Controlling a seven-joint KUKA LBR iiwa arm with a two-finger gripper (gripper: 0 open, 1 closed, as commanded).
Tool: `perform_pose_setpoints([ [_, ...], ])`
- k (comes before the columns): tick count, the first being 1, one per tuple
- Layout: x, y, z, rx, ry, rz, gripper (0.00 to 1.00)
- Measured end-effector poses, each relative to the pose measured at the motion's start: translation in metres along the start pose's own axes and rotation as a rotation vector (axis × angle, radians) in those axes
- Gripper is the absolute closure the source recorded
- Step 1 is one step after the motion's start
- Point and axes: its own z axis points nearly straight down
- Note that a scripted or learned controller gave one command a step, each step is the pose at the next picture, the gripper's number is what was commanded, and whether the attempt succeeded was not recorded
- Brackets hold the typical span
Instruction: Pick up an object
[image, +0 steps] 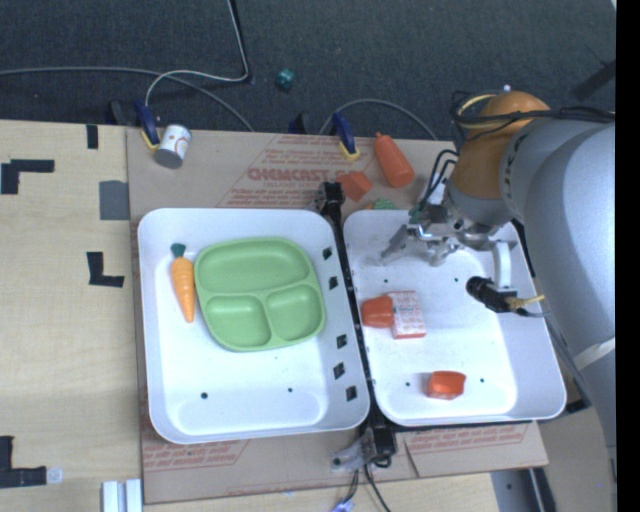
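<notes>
In the right bin (520, 370), a small orange-red piece (377, 312) lies touching a white and pink box (408, 315) near the middle. Another orange-red object (446, 384) sits toward the bin's front. My gripper (418, 246) hangs over the bin's back part, above and behind the box. Its fingers are spread open with nothing between them. The grey arm with its orange band (485, 160) comes in from the right and hides the bin's right back corner.
The left bin (160, 380) holds a green divided plate (262, 292) and a toy carrot (183, 285) at its left. Behind the bins, an orange toy (393, 160), a small orange piece (355, 185) and a white can (173, 145) lie on the cardboard.
</notes>
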Motion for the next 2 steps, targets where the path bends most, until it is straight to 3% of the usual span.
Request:
perform_pose_setpoints([
  [1, -0.052, -0.032, -0.016, 0.006, 0.0, 0.002, 0.0],
  [2, 0.051, -0.135, -0.099, 0.005, 0.003, 0.0, 0.0],
])
